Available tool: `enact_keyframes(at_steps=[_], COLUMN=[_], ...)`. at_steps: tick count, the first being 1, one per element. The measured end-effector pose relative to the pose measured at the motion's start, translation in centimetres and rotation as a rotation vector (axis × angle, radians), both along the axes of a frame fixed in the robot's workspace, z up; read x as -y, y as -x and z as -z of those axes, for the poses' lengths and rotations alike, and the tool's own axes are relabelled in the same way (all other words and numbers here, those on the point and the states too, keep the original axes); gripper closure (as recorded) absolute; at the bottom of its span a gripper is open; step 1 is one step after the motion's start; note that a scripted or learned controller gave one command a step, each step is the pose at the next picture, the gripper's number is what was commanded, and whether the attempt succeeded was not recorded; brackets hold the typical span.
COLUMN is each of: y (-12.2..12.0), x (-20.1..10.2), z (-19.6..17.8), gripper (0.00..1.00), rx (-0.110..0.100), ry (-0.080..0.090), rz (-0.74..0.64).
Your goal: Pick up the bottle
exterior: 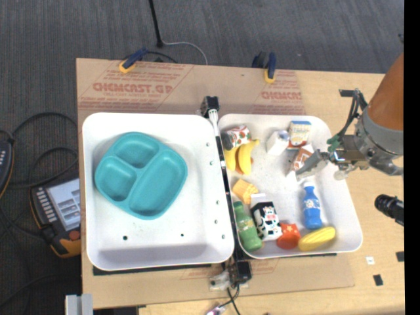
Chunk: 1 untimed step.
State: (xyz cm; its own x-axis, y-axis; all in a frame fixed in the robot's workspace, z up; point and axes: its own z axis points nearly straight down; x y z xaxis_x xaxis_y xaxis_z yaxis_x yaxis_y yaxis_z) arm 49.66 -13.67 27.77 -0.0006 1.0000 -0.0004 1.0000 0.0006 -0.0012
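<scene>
A teal divided plate (140,174) lay in the left bin (98,241). In the right bin (351,238), a banana (245,157) lay at upper left, a green bottle-shaped toy (245,227) at lower left, a tomato (288,236) and yellow corn (317,237) along the bottom.

Two white bins: left (98,241) and right (351,238). One teal plate (141,174) with three compartments in the left. In the right: one blue bottle (311,206), one green bottle (244,226), one banana (244,157), one corn cob (317,237), one tomato (288,236), one cheese wedge (242,190), one cow-print carton (266,219), three other cartons (300,132) (300,157) (237,136). Two clamps (133,60) (268,66) on the board edge.
</scene>
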Motion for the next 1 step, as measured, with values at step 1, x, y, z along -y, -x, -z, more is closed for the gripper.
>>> enact_keyframes(at_steps=[1], y=[0.30], x=[1.26], z=[10.55], gripper=[0.00], rx=[-0.002], ry=[-0.001], rz=[0.126])
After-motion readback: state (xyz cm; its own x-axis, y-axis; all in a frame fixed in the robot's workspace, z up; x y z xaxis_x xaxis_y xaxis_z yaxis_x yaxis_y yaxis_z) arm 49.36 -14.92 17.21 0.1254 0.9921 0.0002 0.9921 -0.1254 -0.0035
